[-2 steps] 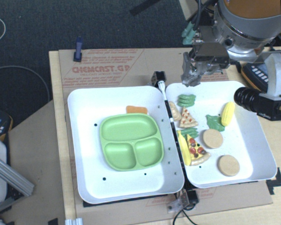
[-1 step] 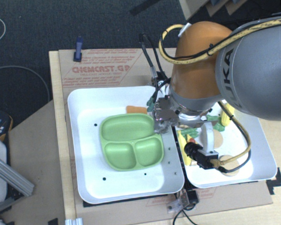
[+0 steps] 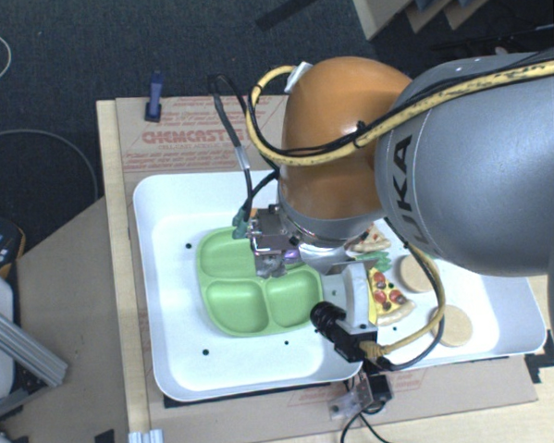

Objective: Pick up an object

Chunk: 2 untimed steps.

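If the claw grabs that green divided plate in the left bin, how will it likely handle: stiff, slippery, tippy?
The green divided plate looks like moulded plastic, so probably stiff and light. Its glossy surface and rounded rim may be slippery. It lies flat and wide in the left bin, so a push would likely slide it, not tip it.

Glossy green plastic tray (image 3: 235, 297)

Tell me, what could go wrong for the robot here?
The gripper hangs right over the green divided plate, which looks wide and shallow, so a grab could slip off its rim or merely push it across the white bin. The big arm also covers much of the other bin, where the pizza slice toy and round cookies lie, so it might bump them. The yellow cable could snag.
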Each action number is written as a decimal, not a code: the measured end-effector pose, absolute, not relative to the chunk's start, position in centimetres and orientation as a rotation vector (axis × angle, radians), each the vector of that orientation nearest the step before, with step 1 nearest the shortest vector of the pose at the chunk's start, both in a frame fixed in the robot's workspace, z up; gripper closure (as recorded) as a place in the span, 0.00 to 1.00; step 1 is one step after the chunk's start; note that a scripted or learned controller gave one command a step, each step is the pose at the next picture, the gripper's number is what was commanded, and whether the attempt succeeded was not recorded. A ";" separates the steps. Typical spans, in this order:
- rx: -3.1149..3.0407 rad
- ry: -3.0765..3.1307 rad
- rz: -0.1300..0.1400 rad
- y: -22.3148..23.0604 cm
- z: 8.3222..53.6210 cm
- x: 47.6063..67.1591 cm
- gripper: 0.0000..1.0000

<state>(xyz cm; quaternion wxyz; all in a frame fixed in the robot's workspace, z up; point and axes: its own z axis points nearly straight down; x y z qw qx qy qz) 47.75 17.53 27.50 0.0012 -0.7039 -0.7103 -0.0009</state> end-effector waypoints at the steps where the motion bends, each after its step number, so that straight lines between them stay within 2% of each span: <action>1: -2.217 -2.232 -0.022 20.5 39.1 48.0 1.00; 2: -2.225 -2.227 -0.024 18.4 50.5 48.0 1.00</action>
